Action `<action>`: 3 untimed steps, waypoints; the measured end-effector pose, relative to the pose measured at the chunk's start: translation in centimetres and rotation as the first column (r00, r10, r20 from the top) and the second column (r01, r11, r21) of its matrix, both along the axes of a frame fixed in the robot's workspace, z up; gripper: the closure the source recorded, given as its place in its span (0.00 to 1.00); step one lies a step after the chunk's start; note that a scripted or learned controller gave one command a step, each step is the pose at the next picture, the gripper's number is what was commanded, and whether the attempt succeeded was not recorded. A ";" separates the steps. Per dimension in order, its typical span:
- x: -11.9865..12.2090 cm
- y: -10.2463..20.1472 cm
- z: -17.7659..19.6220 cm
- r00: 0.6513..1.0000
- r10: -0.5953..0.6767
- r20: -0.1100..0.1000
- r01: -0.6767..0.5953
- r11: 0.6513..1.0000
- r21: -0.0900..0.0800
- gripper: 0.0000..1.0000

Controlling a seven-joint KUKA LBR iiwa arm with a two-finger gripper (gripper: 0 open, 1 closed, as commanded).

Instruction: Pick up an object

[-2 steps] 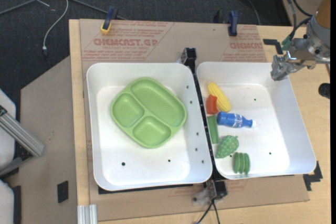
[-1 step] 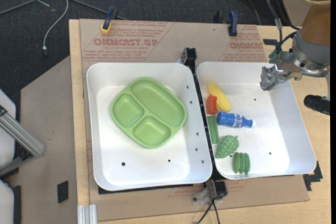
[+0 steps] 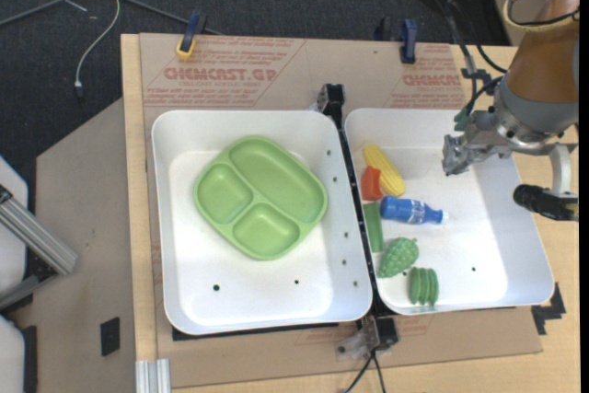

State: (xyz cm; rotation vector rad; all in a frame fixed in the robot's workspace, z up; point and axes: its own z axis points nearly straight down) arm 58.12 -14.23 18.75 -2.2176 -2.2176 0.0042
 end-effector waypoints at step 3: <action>1.1 -0.1 0.1 1.000 0.000 0.012 0.000 1.000 -0.004 1.00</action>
